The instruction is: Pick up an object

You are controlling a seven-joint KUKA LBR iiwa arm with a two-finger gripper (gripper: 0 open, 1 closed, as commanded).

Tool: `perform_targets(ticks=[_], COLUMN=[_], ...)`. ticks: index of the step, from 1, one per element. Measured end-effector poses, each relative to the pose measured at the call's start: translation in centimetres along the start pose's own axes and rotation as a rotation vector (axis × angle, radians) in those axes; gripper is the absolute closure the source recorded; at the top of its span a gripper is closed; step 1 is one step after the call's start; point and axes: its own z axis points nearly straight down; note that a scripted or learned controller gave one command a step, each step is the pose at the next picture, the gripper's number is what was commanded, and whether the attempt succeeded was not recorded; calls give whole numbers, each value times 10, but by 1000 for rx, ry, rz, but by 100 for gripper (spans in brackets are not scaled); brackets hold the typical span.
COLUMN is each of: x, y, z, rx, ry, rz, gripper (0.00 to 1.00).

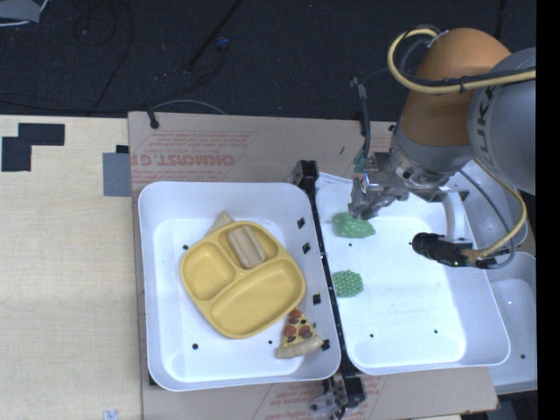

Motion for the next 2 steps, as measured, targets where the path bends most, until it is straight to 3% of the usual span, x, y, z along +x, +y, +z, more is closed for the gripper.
perform_targets(ticks=[2], x=[111], y=[-7], z=[27], rx=[3], ry=[-1], rz=[1], gripper=[100])
